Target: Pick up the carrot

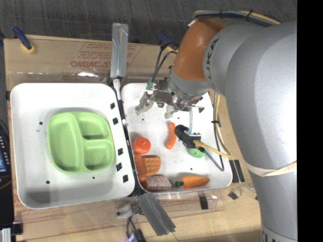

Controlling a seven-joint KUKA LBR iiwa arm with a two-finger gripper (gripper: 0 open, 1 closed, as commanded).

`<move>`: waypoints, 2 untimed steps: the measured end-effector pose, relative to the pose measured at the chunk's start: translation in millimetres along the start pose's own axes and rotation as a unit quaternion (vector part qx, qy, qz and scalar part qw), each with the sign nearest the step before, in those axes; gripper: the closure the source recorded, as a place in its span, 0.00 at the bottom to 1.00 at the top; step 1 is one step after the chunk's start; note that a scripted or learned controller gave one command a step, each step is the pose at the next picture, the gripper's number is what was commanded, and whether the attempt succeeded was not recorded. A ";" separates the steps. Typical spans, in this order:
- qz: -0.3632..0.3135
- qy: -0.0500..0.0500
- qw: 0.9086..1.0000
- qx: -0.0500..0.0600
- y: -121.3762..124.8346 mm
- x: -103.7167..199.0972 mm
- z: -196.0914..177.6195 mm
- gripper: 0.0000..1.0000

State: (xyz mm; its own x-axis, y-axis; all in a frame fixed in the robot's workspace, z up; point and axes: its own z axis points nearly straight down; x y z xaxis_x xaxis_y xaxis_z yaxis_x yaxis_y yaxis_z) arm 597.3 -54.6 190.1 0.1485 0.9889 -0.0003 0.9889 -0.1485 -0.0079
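The hand [156, 109] hung open and empty; the carrot [195, 181] lay well apart from it, nearer the viewer, stretched sideways.

Hemming the carrot [195, 181]: bin wall [228, 173], brown block [158, 182].

White is shown by the left bin [25, 135] and the right bin [151, 127]. The divided plate [65, 145] at left is coloured pale green. The carrot [196, 181] at lower right is coloured orange and tipped with green. A grid pattern is pressed into the tan-orange block [151, 163]; the lump [158, 182] below it is mottled brown and pink. The brown counter [60, 59] is printed in red.
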 end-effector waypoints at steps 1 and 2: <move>0.053 -0.001 0.999 -0.002 -27.7 -45.4 -47.8 0.00; -0.024 0.000 1.000 -0.001 -96.5 -59.4 24.2 0.00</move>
State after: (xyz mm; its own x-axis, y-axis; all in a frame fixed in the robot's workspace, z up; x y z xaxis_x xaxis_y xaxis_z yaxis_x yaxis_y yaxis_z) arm 492.9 -99.1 166.7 0.1002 0.9950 0.0003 0.9949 -0.1002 -0.0067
